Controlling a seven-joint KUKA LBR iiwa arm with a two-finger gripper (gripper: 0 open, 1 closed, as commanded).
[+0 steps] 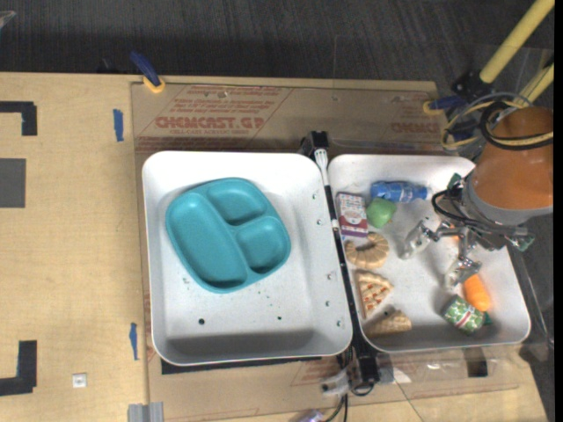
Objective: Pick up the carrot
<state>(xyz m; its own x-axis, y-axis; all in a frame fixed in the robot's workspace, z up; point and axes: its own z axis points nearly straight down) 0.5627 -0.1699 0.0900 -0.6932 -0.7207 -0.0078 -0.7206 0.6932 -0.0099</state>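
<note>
- Camera view: the small orange carrot (pixel 476 290) lies in the lower right of the frame, on the floor of the right-hand shallow white bin (pixel 422 170), near that bin's right wall.
- The metal two-finger tool (pixel 443 249) hangs below the arm's orange band (pixel 521 170) at the right edge of the frame. One finger reaches left over bare bin floor and the other points down toward the carrot's upper end, so the tool stands spread wide and has hold of nothing.
- The green-and-white wrapped item (pixel 464 315) sits just beside the carrot, touching or nearly touching its lower side. As I judge it, a finger coming down there may strike the wrapper or pinch both things together.
- The carrot is small and rounded and lies at a slant. A closing grip that is off-centre would likely squeeze it out sideways, toward the bin wall.
- The wall close on the right leaves little room for the outer finger, which may snag on it.
- The teal divided plastic plate (pixel 229 231) in the left-hand white bin (pixel 176 323), and the snacks along the right bin's left side, lie well apart from the carrot and pose no trouble.
</note>
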